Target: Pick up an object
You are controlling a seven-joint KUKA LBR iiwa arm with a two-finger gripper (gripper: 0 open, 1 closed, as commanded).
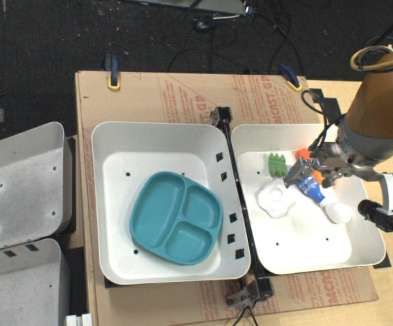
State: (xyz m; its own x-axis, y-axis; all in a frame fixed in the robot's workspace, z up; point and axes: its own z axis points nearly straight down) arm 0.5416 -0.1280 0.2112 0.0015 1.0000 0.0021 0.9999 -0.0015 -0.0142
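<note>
Clutter sits in the right bin (359,253) alone: a blue tube (313,190) with its white cap, a green block (276,164), a white lump (275,200). The gripper (303,173) hangs low over the tube's upper end (likely choosing the nearest target), the block just beyond its tips. Whether the jaws are apart, I cannot tell. A teal plate (176,217) lies well off in the left bin (108,148).

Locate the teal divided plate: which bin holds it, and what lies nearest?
The teal divided plate lies in the left bin, towards its front, beside the black divider separating it from the right bin.
</note>
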